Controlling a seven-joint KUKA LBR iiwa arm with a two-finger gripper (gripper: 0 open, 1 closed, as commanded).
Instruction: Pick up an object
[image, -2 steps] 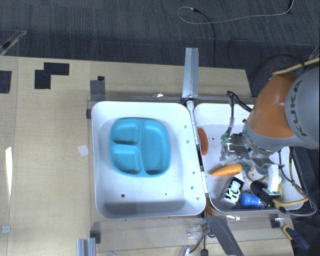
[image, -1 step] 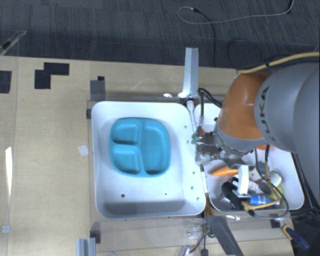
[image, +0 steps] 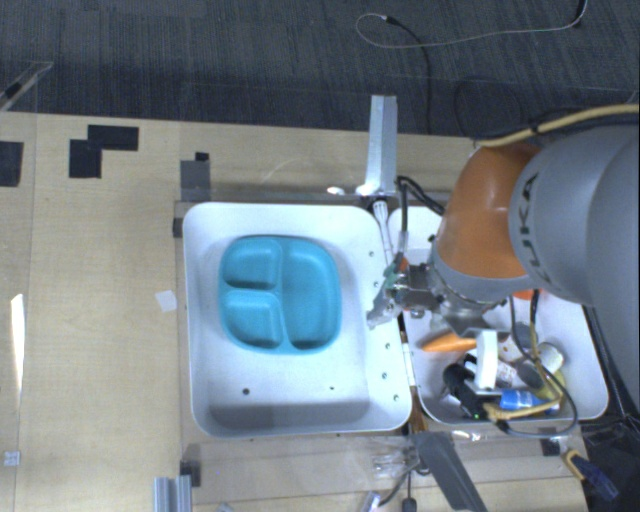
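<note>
tabletop (image: 90, 330) of pale wood carries two shallow white bins side by side. the left bin (image: 205, 330) holds a blue divided tray (image: 280, 292), lying flat near its middle and well apart from the walls. the grey arm (image: 580, 220) reaches in from the right and hangs over the right bin (image: 590, 390), covering most of it, with its orange band (image: 480, 230) just above the wrist. the end effector (image: 455, 315) sits low over the left part of the right bin, close to the wall shared by the two bins; whether it is clenched or released cannot be told, and nothing can be seen grasped in it. a small orange object (image: 447, 342) lies in the right bin just beside the end effector, at its lower edge. a small blue piece (image: 518, 400) shows nearer the front wall of that bin, partly hidden among cables.
</note>
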